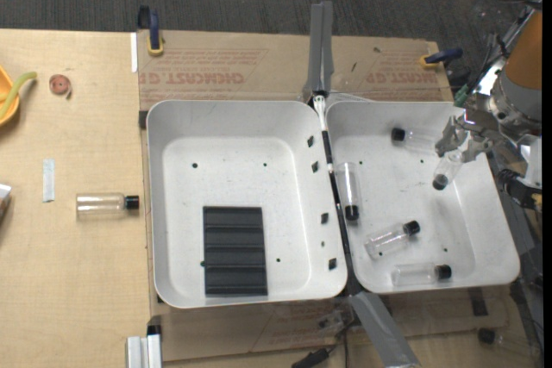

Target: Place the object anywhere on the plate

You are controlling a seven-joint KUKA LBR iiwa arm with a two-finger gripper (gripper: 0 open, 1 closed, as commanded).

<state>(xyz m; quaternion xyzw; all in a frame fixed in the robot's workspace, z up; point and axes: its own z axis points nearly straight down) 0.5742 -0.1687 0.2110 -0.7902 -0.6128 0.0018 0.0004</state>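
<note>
- Vials, clear with black caps, are the objects in question; four are seen lying in the right bin [483,267]: one near the top [398,134], one along the left wall [348,194], one near the middle [392,237], one at the lower edge [423,274].
- A black ribbed plate [234,251] is seen flat on the floor of the left bin [164,202], toward its near side; it is judged to be the target.
- The claw [448,159] is held over the right bin's upper right part, with the arm [517,73] entering from the right.
- A small clear item with a dark end [441,180] is seen just below the claw's tip; whether it is gripped, or merely lies beneath, cannot be told. The claw's opening cannot be told either.
- No vial is on the plate; the placing is judged not yet done.
- The vials lie on their sides, as round bodies settle, and are likely to roll.
- Another vial [107,203] lies on the worktop [69,271], left of the bins.
- Clear glass on white is hard to outline; the arm is cut off at the frame edge.
</note>
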